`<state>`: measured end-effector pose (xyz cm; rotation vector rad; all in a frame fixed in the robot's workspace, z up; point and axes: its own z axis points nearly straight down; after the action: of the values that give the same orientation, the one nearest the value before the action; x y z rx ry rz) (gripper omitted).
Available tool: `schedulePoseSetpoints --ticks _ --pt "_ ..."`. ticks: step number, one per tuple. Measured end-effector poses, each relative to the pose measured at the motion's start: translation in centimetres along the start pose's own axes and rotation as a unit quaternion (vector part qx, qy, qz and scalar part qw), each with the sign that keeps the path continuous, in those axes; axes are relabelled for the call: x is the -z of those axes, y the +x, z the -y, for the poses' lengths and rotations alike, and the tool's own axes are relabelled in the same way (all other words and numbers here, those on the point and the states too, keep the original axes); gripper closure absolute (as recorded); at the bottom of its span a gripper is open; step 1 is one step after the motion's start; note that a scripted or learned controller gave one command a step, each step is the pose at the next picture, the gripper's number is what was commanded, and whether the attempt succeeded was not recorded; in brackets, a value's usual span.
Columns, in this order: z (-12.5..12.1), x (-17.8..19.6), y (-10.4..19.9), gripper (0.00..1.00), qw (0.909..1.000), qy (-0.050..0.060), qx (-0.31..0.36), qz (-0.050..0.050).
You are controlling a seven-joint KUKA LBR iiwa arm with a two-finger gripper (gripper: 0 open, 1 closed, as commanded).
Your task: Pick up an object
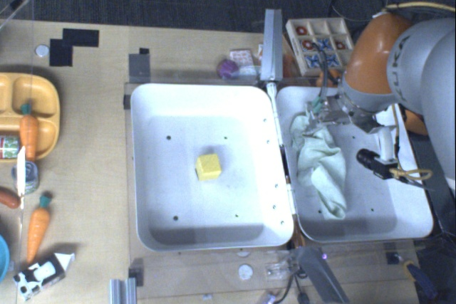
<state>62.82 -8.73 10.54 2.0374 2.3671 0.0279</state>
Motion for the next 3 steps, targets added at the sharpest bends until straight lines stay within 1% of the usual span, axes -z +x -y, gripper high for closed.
schedulePoseSetpoints --ticks 1,2,3 --pt "-2.2 15.5 -0.5 1.00 0.9972 0.007 0.075 0.000" --pt "-3.6 12.8 -2.0 1.00 0.9909 0.009 0.135 -0.001" --pt "-3.1 15.7 -10.7 1.00 0.9881 0.007 0.154 0.000"
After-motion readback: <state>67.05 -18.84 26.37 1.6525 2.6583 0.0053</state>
